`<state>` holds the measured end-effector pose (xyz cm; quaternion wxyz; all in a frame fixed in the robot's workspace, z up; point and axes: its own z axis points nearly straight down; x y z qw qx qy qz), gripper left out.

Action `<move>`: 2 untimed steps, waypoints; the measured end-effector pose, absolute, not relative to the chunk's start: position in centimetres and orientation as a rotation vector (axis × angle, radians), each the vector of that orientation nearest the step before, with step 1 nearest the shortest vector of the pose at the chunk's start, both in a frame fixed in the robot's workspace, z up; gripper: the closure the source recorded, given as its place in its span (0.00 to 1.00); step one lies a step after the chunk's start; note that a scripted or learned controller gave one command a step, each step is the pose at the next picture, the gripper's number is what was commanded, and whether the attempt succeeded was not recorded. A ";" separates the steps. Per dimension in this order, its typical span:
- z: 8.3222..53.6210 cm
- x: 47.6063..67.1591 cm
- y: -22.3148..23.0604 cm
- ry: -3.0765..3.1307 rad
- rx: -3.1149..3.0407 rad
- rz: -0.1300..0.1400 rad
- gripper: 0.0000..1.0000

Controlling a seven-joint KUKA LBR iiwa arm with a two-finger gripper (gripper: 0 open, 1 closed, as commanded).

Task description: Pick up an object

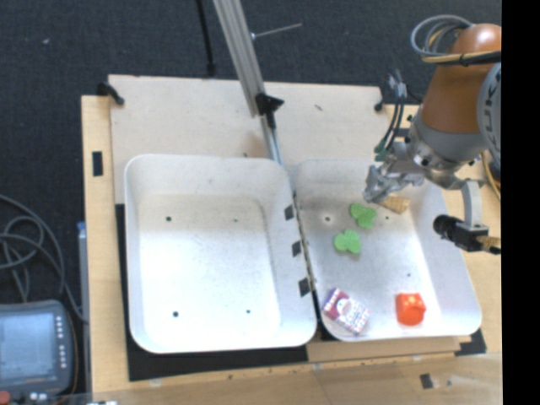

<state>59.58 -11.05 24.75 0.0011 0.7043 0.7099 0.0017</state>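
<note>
My gripper [380,189] hangs over the far part of the right bin [439,264], below the grey arm with its orange band. A small tan block [396,202] lies right at the gripper's tip, partly hidden by it, and I cannot tell whether it is touching or held. Two green pieces sit just in front of the gripper, one [364,216] nearer to it and one [347,242] further toward the bin's middle. An orange-red block [410,309] and a red and white packet [346,312] rest near the bin's front edge.
The left bin [211,251] stands beside the right one, and their walls meet in the middle. A slanted metal pole [245,57] rises behind the bins. A black fitting [456,229] juts over the right bin's right rim.
</note>
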 end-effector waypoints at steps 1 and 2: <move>25.6 61.1 -6.3 2.228 2.213 0.005 1.00; 24.5 64.0 -1.5 2.227 2.213 0.002 1.00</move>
